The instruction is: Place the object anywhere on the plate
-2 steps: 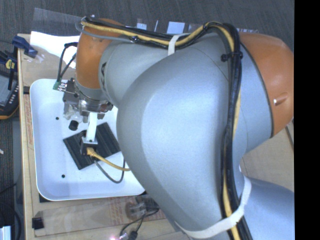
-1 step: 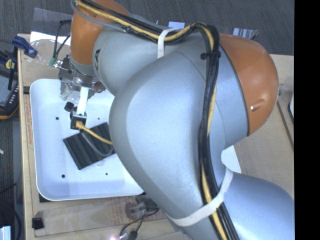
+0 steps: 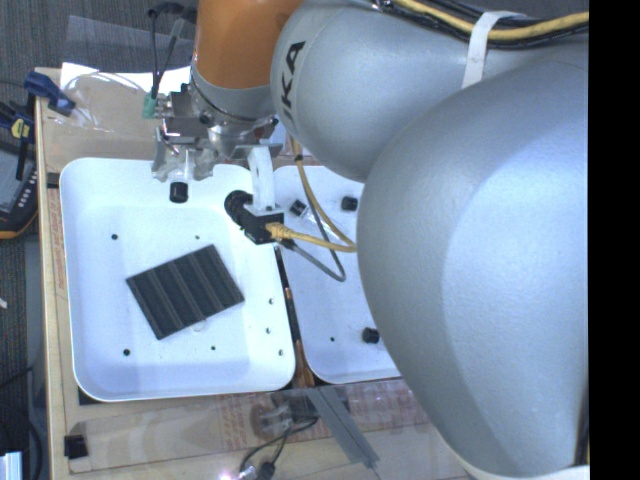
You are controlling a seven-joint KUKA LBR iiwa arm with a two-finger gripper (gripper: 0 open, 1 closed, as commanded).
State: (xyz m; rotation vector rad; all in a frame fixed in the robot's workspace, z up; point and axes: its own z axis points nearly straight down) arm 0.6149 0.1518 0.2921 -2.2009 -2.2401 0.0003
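Camera view, fixed above the bench and slanted, is largely taken up by the grey arm (image 3: 470,218), which reaches in from the right and blocks much of the right bin (image 3: 330,358). The gripper (image 3: 180,168) is positioned over the far edge of the left bin (image 3: 90,298), near its upper rim, and whether it is spread or closed cannot be told from this angle; nothing is visibly held by it. A small dark piece (image 3: 178,192) is seen just beneath the gripper, but it cannot be told whether this belongs to the tool or is the task's object. A dark ribbed plate (image 3: 186,290) lies flat in the middle of the left bin, turned at a slant, well apart from the gripper. Since the plate is left uncovered and reachable, it is judged that placement has not yet been done. A yellow cable (image 3: 310,240) is looped from the wrist across the seam between the bins, probably slack left for movement.
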